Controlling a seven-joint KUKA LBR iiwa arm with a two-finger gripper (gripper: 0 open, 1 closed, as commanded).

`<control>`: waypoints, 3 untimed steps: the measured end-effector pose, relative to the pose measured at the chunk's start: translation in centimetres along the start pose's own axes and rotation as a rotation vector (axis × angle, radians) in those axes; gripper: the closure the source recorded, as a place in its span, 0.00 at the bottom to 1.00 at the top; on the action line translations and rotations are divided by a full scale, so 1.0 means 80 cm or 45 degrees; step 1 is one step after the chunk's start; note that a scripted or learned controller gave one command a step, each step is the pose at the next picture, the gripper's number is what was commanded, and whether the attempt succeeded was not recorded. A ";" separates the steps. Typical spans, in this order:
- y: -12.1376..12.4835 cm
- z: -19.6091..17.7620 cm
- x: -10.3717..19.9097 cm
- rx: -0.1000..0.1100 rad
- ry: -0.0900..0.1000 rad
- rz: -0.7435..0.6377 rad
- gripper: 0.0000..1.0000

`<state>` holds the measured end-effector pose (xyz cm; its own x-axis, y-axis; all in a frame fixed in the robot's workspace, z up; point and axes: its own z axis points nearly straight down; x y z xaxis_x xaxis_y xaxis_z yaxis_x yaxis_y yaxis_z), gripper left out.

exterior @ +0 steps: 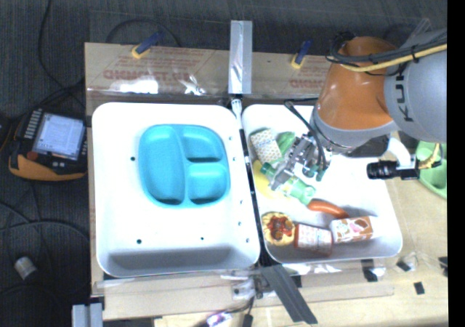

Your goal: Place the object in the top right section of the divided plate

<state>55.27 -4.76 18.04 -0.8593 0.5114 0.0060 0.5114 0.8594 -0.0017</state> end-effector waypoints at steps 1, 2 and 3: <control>0.033 -0.017 0.098 0.002 0.000 -0.050 1.00; 0.089 0.001 0.141 0.005 0.001 -0.152 1.00; 0.138 -0.049 0.069 0.005 -0.003 -0.297 1.00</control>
